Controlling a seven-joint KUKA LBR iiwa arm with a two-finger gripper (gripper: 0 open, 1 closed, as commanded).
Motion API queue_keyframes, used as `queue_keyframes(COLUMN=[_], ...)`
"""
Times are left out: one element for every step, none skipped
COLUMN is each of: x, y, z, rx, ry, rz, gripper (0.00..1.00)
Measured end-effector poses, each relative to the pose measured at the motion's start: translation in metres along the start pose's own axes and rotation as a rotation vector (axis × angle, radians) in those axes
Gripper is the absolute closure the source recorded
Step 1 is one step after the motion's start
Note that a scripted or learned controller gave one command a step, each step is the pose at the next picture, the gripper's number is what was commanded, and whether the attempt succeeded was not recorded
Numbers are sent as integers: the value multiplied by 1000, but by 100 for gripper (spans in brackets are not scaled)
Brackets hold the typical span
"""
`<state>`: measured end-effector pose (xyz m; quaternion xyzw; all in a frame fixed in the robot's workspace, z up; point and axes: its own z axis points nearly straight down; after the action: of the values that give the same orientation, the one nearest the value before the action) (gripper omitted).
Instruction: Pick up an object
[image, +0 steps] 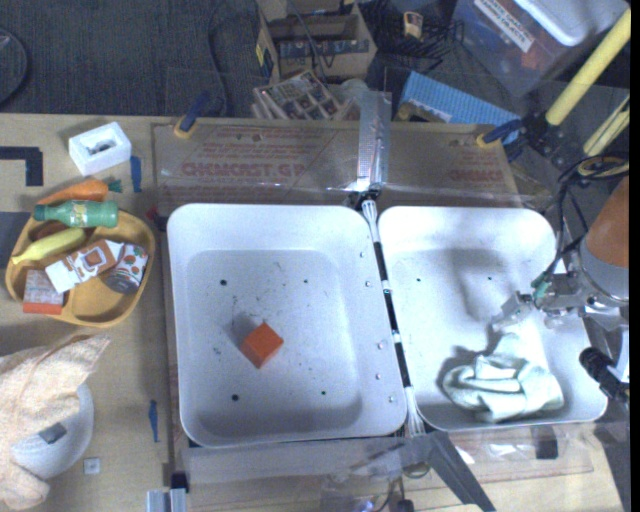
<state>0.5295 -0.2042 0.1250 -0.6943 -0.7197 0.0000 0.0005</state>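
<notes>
Your jaws (515, 310) sit in the right bin (440, 240); whether they stand wide or narrow, you cannot tell. The white cloth (505, 385) lies just below them, seemingly touching. Descend squarely onto its bunched middle before closing.

The grey arm (605, 290) reaches in low from the right, its gripper (520, 308) pointing leftward.

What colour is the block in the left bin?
Orange; the block shows clearly in the camera view.
</notes>
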Motion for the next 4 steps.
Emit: queue_keyframes(x=[-3, -3, -12, 18], y=[0, 0, -25, 14], z=[-11, -10, 36, 37], rx=[-4, -4, -6, -11], ry=[-3, -2, 8, -5], rz=[6, 5, -159, -249], gripper=[100, 0, 0, 0])
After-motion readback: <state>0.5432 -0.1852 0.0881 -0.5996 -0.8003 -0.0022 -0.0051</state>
